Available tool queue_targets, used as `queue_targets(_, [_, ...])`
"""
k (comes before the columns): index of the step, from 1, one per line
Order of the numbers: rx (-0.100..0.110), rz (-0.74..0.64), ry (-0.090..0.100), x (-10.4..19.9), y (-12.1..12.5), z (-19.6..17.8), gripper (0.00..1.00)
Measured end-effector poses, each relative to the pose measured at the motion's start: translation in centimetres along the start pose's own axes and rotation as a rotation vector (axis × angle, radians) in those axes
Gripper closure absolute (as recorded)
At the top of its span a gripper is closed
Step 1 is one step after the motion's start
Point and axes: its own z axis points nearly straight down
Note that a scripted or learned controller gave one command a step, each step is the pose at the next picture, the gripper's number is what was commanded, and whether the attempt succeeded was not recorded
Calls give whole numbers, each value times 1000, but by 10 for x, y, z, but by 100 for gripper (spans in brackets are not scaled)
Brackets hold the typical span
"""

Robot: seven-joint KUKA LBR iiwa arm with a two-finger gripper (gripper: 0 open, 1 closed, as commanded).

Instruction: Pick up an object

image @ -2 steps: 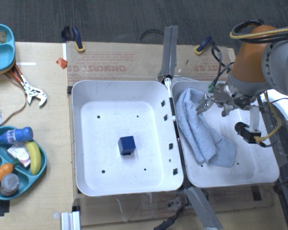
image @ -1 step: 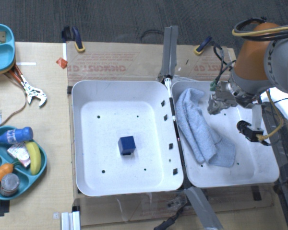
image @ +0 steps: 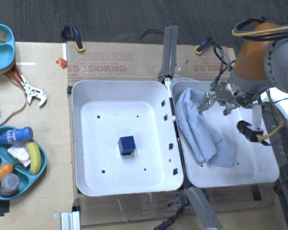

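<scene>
Over the right bin, the gripper hangs open and empty beside the cloth; a cube sits in the left bin.

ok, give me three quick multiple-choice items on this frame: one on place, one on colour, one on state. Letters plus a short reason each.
1. Where is the cube?
A. left bin
B. right bin
C. on the bench outside the bins

2. What colour is the towel?
A. red
B. grey-blue
C. yellow

3. How does the towel lie?
A. folded in a neat square
B. hanging over the bench edge
C. crumpled inside the right bin

Answers:
1. A, the blue cube sits on the floor of the left bin, apart from its walls.
2. B, the cloth is a pale grey-blue against the white bin.
3. C, it lies bunched along the right bin's left side, below the tool.
</scene>
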Motion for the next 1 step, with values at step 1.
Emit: queue_targets(1, [-1,5,1,-53,-102,-23,0])
